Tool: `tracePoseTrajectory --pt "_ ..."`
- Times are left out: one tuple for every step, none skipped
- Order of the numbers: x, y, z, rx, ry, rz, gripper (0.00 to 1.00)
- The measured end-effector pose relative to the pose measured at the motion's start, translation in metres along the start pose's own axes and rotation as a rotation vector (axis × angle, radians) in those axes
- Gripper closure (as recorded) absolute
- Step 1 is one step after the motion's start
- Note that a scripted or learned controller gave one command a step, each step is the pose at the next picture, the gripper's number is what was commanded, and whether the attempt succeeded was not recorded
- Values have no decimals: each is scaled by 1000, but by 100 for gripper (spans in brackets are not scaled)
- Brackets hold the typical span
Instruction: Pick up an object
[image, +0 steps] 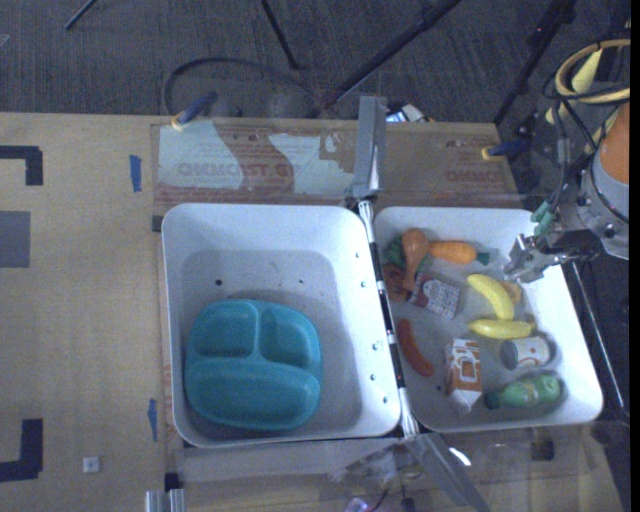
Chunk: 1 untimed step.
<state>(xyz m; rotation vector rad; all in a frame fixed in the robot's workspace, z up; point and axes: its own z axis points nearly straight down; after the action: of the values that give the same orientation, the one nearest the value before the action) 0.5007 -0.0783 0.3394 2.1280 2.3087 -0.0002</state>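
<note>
My gripper (524, 262) hangs over the right edge of the right bin (585, 385), fingers pointing left, with nothing visible between them. Just left of it lie a yellow banana (490, 293) and a second yellow piece (501, 327). Further left are an orange carrot (452, 252), an orange-and-green vegetable (412, 246) and a small red-and-white packet (436, 296). Toward the front sit a can (526, 352), a green bottle (523, 392), a small carton (463, 370) and a red sausage (414, 347).
The left bin (185, 235) holds a teal divided plate (254, 364). A metal divider (366, 160) stands behind the gap between the bins. Cables and the arm's base crowd the upper right.
</note>
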Motion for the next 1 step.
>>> tracePoseTrajectory --pt "0 0 0 0 0 0 0"
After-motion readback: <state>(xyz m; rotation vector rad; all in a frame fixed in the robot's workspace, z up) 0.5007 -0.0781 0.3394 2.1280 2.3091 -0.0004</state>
